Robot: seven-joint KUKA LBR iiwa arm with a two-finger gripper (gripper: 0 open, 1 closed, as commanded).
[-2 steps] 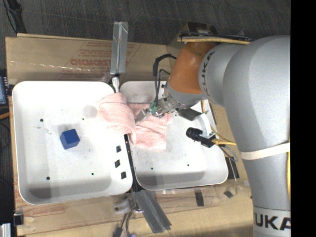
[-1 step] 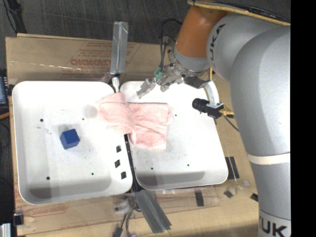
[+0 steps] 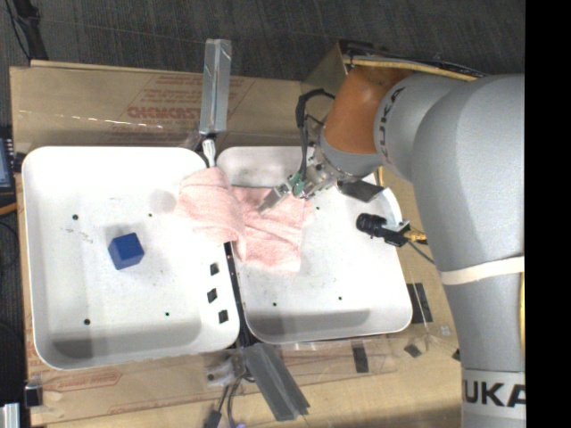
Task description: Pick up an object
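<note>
Brown cardboard covers the tabletop [image 3: 107, 96] under your two white bins, and what counts sits at their shared wall. A pink cloth [image 3: 241, 217] is draped over that wall, one end in the left bin [image 3: 53, 239], the larger crumpled part in the right bin [image 3: 357, 301]. Its long axis runs slantwise, from upper left down toward lower right. Your pincer [image 3: 290, 190] hangs low at the cloth's upper right edge, touching it or just above it; you can't tell which from this angle. A fold seems to rise toward the tip, but whether the pincer is clenched on it or released can't be made out, so don't count the cloth as held. The bulk of the cloth lies left of and below the pincer. A blue cube [image 3: 127, 250] sits well apart in the left bin, much farther from the pincer than the cloth.
</note>
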